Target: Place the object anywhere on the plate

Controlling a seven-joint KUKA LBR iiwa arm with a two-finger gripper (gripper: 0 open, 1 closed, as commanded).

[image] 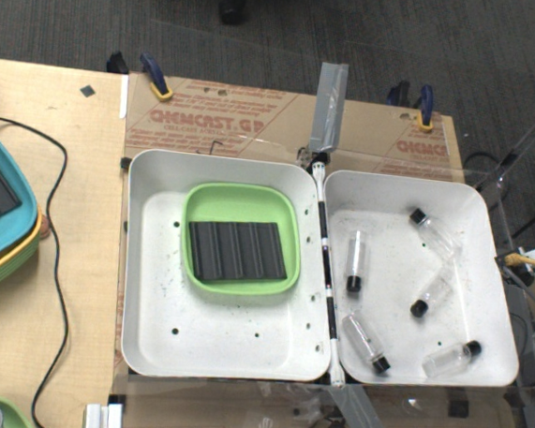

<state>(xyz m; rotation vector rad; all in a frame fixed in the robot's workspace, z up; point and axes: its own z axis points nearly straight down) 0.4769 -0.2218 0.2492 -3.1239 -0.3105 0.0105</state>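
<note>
Vials (355, 260) loose beside green plate (240, 241)

plate (242, 210) in left bin (144, 319), vials (355, 260) in right bin (491, 239)

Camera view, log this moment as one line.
green plate in left bin, holding black ridged pad | five clear vials loose in right bin

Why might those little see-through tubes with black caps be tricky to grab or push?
The tubes, like this one in the right bin, look round and lie on their sides, so a nudge would probably roll them. They seem clear, smooth plastic, likely slippery and light. One would probably roll about on the green plate too.
</note>
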